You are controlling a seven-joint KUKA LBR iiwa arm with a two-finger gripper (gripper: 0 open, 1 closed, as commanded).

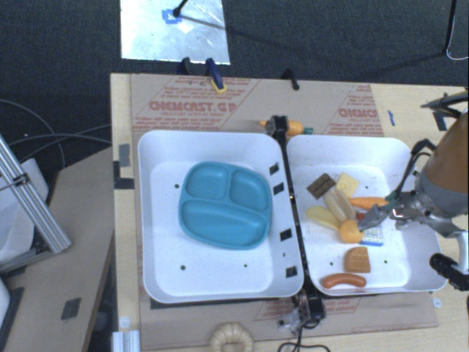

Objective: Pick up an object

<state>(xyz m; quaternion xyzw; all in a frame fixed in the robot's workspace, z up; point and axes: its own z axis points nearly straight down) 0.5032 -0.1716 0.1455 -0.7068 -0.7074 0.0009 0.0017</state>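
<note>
Several toy foods lie in the right bin (396,152): a brown block (320,185), a yellow square (347,185), a carrot (366,202), a tan roll (338,205), a yellow banana (321,216), an orange ball (350,232), a brown toast piece (357,259) and a sausage (343,281). My gripper (377,215) reaches in from the right, low over the bin. It sits just right of the orange ball and below the carrot's tip. A small blue-and-white item (373,237) lies right under it, partly hidden.
A blue divided plate (225,204) rests in the left bin (161,152). The ridge between the bins (289,204) carries black clips. Bare white floor lies at the right bin's far-right side and back corner. The arm's grey body (447,174) overhangs the right rim.
</note>
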